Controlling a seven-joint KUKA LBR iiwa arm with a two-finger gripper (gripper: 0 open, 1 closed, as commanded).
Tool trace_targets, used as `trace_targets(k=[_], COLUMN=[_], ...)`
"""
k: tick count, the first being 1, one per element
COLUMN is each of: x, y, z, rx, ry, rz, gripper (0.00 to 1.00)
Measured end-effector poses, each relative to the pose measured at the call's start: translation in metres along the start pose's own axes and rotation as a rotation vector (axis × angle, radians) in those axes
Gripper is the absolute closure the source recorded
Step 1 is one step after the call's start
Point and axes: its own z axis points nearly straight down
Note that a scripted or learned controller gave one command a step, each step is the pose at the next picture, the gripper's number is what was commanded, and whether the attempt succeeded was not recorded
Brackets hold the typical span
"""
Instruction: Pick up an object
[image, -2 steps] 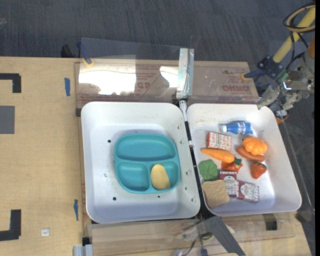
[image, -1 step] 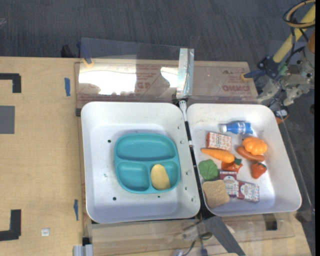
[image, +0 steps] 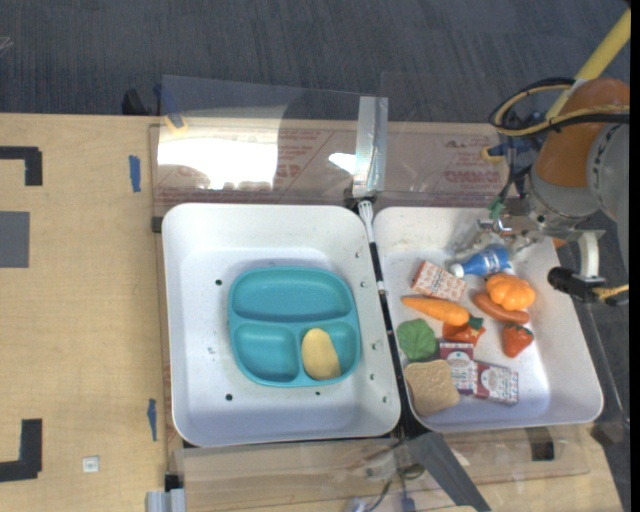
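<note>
step in hand: looks like the approach before a grab, with nothing lifted yet as far as I can see

how to do it well: I'd pick one item that sits a bit apart, come straight down over it, and avoid the packed middle of the right bin (image: 590, 400), where stuff overlaps

gripper (image: 497, 226): upper right of the frame, low over the back part of the right bin; honestly can't tell how it's set, it's just a metallic blur at this angle

closest target: blue bottle (image: 487, 263) lies just below the gripper in the frame, tilted on its side, near but I can't say touching

also close: orange pepper (image: 512, 292) just below and right of the bottle, and the carrot (image: 437, 309) a bit further down-left

rest of the pile: green veg (image: 417, 339), slice of bread (image: 431, 385), small cartons (image: 484, 378) toward the lower part of that bin, well away from the gripper

left bin (image: 190, 330): teal tray (image: 290, 290) with a potato (image: 320, 354) in its lower right pocket, far across the frame

risk: the bottle is round, it might roll or squirt out
</note>
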Motion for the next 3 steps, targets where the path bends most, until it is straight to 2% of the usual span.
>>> trace_targets(k=[1, 2, 3], x=[-0.001, -0.028, 0.048], y=[0.002, 0.001, -0.028], z=[-0.014, -0.122, -0.115], rx=[-0.009, -0.02, -0.007], ry=[-0.008, -0.017, -0.011], rz=[-0.002, -0.163, -0.447], gripper=[1.0, 1.0, 1.0])
